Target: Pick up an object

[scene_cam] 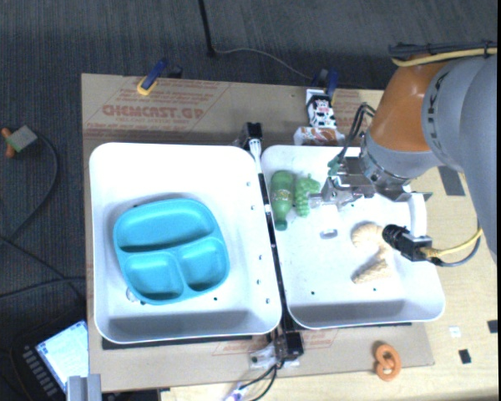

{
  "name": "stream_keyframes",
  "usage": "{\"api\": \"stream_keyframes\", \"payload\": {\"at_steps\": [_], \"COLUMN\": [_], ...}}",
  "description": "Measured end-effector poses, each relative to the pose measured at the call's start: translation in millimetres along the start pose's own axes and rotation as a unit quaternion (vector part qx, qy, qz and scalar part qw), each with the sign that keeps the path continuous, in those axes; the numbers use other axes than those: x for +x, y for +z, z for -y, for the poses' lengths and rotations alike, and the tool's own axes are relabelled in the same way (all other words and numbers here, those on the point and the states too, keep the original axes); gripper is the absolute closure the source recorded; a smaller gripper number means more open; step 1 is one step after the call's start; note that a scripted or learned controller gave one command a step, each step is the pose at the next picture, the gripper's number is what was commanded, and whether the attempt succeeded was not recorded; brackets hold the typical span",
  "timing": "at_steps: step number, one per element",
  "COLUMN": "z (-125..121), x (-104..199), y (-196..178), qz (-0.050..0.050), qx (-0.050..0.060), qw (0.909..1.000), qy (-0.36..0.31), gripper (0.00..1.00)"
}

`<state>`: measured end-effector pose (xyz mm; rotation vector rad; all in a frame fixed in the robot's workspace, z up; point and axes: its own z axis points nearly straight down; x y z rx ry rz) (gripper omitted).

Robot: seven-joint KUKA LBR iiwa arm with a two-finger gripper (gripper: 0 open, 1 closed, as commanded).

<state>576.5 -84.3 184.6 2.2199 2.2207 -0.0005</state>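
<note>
The right bin (367, 314) holds a dark green cucumber-like toy (280, 197) against its left wall, with a lighter green knobbly toy (304, 190) touching it. A round beige piece (366, 234) and a longer beige bread-like piece (370, 270) lie toward the right side. A small grey bit (328, 234) sits on the bin floor between them. My gripper (338, 186) hangs over the upper middle of the right bin, just right of the knobbly green toy. I see nothing held in it.
The left bin (184, 328) carries a blue divided plate (171, 249). The grey arm with its orange band (405, 111) covers the right bin's upper right corner. An orange ring (387, 359) lies on the bench below the right bin. Blue clamps (153, 75) sit at the board's back edge.
</note>
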Motion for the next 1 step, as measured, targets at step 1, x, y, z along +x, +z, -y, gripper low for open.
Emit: {"api": "stream_keyframes", "payload": {"at_steps": [1], "z": [0.4], "x": [-0.3], "y": [0.3], "qz": [0.000], "qx": [0.001], "qw": [1.0000], "qy": [0.000], "gripper": [0.00]}}
